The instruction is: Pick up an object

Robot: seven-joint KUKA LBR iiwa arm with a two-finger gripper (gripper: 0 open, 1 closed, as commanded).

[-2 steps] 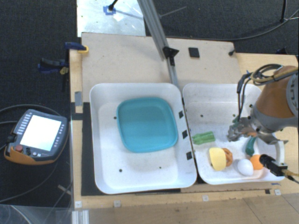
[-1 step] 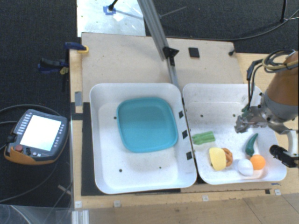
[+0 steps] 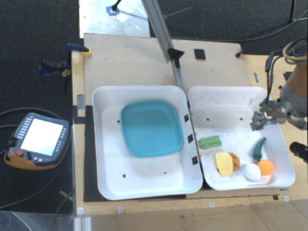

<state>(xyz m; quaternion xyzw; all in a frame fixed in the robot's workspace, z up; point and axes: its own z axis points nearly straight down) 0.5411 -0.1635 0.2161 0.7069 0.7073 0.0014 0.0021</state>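
Two white bins sit side by side on the bench [image 3: 144, 61], touching along their inner walls. Left bin [image 3: 108, 177]: one teal square plate [image 3: 151, 128], lying flat, slightly up from centre. Right bin [image 3: 226, 97]: six small items, all toward the near right corner.

Right bin contents: green ridged piece [image 3: 210, 142] near the inner wall, lying alone. Yellow block [image 3: 224, 163] nearer the front, touching a brown piece [image 3: 235, 161] on its right. White egg [image 3: 252, 172] and orange ball [image 3: 265, 167] touching each other at the front rim. Dark green pepper [image 3: 259, 148], curved, just above the ball.

Gripper [image 3: 259, 120] hangs over the right bin's far right side, above the pepper and apart from it. Nothing visible between its fingers. Fingers too small and dark to read; whether they stand wide or narrow, cannot tell. Arm [image 3: 296, 97] enters from the right over the bin's rim.

Around: a grey slanted pole [image 3: 159, 23] crosses the bench from the top and ends at the junction of the bins. Small black square [image 3: 199, 54] on the bench beyond the right bin. Blue clamp [image 3: 55, 67] at the bench's left edge. Teach pendant [image 3: 38, 141] on the dark floor to the left, screen lit white, cable looping round it.

Count: bins 2, plate 1, small items 6, gripper 1.

Nothing lies between the gripper and the items below it.
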